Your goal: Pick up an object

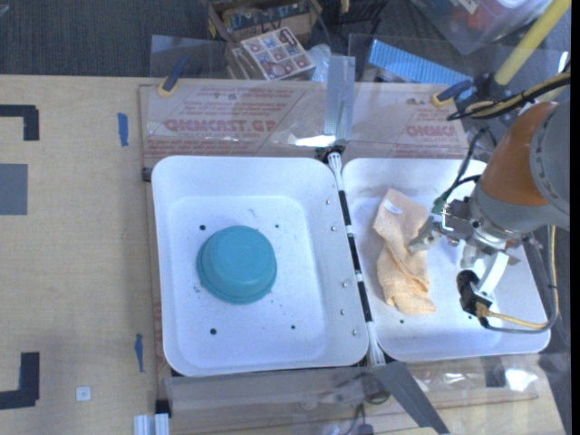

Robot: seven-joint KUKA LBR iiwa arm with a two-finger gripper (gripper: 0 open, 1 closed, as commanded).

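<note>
We see the light wooden bench top (72, 270) under everything, with black corner marks and bits of blue tape on its left part.

Two shallow white plastic bins sit side by side on it, touching along their inner edges. The left white bin (172, 188) holds one thing: a round teal plastic bowl (237, 263), upside down, resting left of that bin's centre. A few dark specks dot the floor around it.

The right white bin (399, 333) holds a crumpled pale yellow-tan cloth (401, 252), lying in the bin's left half, stretched from upper middle down toward the lower middle. A small white tag shows on its upper part.

The grey arm with the orange band (517, 166) comes in from the right and hangs over the right bin's right half. Cables run along it, and a yellow one loops below the wrist.

The two-finger gripper (433, 234) points left toward the cloth. Its tip sits right at the cloth's right edge, apparently touching the fold there. We can't tell whether the fingers are spread or pinched; the wrist hardware and cloth folds blur the tip. No cloth is visibly lifted; it lies flat on the bin floor.
</note>
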